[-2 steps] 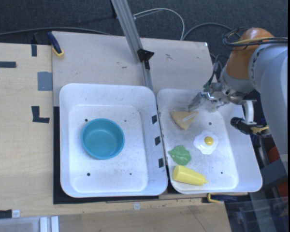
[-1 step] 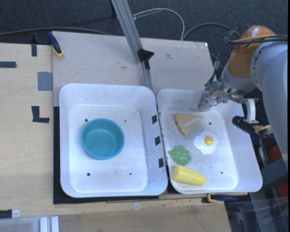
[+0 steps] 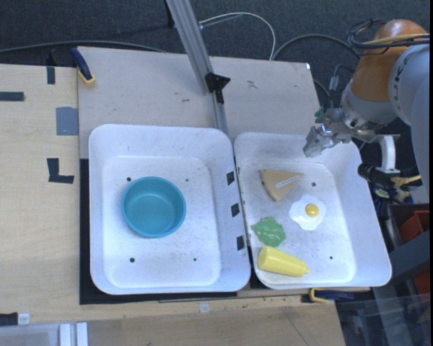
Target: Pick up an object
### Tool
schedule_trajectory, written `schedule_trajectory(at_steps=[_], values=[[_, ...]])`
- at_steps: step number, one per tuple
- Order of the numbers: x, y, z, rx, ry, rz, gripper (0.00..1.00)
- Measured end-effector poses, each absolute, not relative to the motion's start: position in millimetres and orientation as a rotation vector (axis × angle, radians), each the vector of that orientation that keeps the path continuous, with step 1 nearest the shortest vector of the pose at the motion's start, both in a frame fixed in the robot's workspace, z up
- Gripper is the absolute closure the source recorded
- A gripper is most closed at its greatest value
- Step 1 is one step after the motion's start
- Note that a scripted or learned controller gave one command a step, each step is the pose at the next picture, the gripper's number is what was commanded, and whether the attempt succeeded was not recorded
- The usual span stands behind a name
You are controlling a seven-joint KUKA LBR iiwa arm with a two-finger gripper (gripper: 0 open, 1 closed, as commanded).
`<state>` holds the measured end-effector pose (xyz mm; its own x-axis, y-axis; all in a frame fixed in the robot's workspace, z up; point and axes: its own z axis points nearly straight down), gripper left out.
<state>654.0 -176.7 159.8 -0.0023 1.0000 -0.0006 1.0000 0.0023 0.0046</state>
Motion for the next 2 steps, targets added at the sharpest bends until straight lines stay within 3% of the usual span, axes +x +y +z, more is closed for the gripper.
schedule_trajectory(at_steps=[1, 2], values=[[655.2, -176.2, 208.5, 2.217, 2.221, 0.004, 1.00], [641.1, -120.2, 203.3, 2.217, 2.230, -0.001, 1.00]])
